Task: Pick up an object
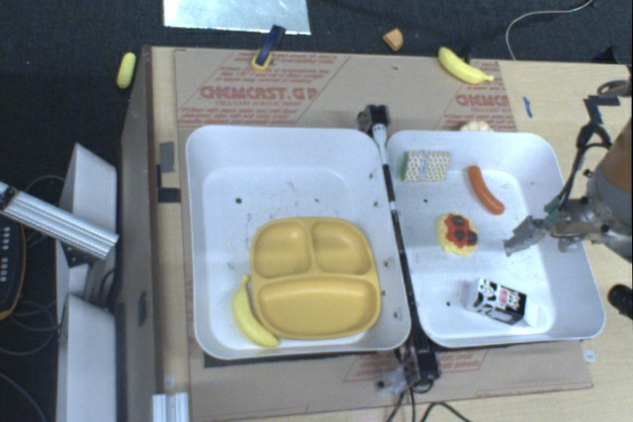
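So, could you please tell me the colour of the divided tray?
Yellow divided tray, camera view.

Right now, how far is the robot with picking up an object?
Nothing looks picked yet. The gripper hovers over the right bin, near the pizza toy, carrying nothing visible. The hot dog and black-and-white carton lie untouched. Grasping and lifting remain.

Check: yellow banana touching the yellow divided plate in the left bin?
Touching. Camera view shows the banana pressed against the plate's lower-left rim, no gap.
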Tool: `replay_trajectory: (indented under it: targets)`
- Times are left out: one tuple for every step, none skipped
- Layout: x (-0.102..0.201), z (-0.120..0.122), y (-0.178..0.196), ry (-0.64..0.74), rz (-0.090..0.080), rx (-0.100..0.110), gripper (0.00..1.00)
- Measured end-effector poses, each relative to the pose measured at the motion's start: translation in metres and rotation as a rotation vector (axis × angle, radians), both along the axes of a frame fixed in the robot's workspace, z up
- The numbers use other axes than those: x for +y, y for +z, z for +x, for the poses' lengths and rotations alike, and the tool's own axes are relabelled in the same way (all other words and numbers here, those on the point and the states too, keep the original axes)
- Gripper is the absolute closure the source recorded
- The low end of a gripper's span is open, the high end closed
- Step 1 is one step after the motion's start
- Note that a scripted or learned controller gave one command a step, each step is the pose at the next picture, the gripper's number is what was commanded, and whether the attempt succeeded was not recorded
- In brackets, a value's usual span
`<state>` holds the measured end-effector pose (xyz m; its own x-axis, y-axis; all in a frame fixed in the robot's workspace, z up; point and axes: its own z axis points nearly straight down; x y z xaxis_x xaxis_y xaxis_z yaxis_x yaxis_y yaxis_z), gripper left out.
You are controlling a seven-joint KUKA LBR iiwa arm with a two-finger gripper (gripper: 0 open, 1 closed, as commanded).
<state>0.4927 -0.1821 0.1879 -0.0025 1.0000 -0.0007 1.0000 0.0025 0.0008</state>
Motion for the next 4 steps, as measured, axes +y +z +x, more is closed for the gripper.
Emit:
replay_trajectory:
  targets:
    - [0.032,0.060,-0.021,0.002,0.001,-0.001,0.00]
    - [0.030,0.129,-0.083,0.002,0.001,0.001,0.00]
    - [0.007,0.164,-0.071,0.002,-0.001,-0.003,0.00]
    - [-0.007,0.167,-0.103,0.000,-0.001,-0.001,0.00]
